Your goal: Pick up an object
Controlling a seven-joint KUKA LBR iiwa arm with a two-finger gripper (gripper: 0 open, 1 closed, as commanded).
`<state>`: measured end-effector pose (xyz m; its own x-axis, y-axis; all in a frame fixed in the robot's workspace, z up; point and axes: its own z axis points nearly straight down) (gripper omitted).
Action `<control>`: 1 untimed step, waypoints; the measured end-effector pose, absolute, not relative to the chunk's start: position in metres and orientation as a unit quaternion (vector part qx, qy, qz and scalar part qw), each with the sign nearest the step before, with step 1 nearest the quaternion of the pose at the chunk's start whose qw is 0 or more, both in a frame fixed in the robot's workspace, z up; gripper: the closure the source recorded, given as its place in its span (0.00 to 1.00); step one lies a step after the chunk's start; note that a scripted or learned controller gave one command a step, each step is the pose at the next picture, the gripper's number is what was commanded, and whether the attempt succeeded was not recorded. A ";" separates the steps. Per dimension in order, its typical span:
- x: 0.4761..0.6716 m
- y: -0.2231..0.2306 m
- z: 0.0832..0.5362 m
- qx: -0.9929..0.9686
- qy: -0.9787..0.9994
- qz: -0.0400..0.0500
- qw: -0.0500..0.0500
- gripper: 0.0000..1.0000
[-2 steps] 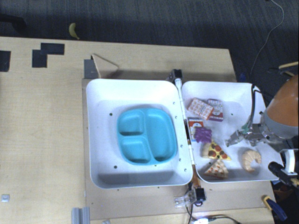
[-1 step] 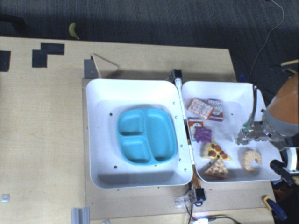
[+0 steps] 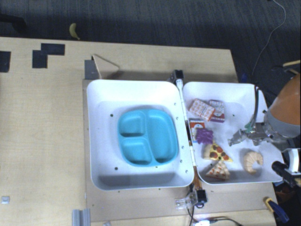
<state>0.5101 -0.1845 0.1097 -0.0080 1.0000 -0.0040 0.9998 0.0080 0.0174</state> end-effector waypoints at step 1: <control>0.491 -0.131 0.088 0.706 0.708 0.004 0.006 0.00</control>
<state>0.4907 -0.1312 0.0882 -0.0026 1.0000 -0.0039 0.9999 0.0026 0.0139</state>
